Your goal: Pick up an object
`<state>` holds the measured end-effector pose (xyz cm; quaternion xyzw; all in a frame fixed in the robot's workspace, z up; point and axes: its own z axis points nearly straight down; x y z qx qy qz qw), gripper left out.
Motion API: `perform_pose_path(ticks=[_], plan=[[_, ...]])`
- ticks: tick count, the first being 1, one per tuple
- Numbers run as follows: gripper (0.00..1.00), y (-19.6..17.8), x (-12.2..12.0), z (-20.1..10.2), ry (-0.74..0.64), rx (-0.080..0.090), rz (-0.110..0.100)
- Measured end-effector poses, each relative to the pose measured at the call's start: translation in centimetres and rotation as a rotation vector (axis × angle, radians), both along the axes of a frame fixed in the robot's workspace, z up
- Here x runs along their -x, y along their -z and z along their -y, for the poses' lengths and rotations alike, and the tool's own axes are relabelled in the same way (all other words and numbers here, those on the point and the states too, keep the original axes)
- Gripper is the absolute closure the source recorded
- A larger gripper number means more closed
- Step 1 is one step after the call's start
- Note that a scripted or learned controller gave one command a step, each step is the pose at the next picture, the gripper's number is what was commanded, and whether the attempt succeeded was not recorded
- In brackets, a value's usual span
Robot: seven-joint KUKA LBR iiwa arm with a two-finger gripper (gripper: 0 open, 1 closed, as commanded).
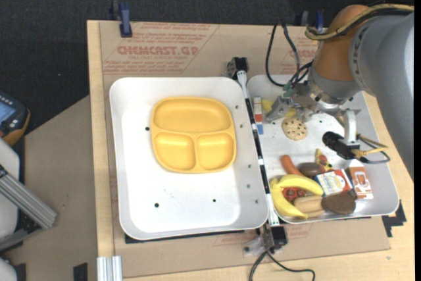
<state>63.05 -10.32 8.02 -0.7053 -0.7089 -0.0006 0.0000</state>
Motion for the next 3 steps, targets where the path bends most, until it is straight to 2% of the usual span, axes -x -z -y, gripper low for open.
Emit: perform_pose_path(ticks=[1, 2, 3], plan=[[0.0, -0.3, -3.5, 0.0, 0.003, 0.001, -0.011], [0.0, -0.4, 8.8, 8.6, 0.018, 0.003, -0.01], [0.0, -0.5, 2.1, 5.1, 0.0, 0.002, 0.006]])
